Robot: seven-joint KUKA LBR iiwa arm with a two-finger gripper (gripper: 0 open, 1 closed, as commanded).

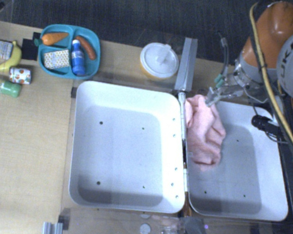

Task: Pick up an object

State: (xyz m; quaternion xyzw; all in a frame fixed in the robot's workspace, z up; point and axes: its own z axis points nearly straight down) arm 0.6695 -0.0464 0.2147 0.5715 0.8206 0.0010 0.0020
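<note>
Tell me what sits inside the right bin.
The right bin holds a crumpled pink cloth against its left wall, near the divider. The gripper is at the cloth's upper edge. Anything lying beneath the cloth is covered and cannot be seen.

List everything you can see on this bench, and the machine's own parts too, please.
Bins: 2, white; left bin, right bin, side by side.
Cloth: 1, pink, crumpled at the right bin's left edge.
Divided tray: 1, blue, behind the left bin, holding toy food.
Lidded cup: 1, white lid over yellow, behind the bins.
Banana: 1, yellow, far left.
Can: 1, patterned, far left.
Bottle: 1, green, far left.
Arm: 1, grey and orange, right.
Claw: 1, at the cloth's top.
</note>
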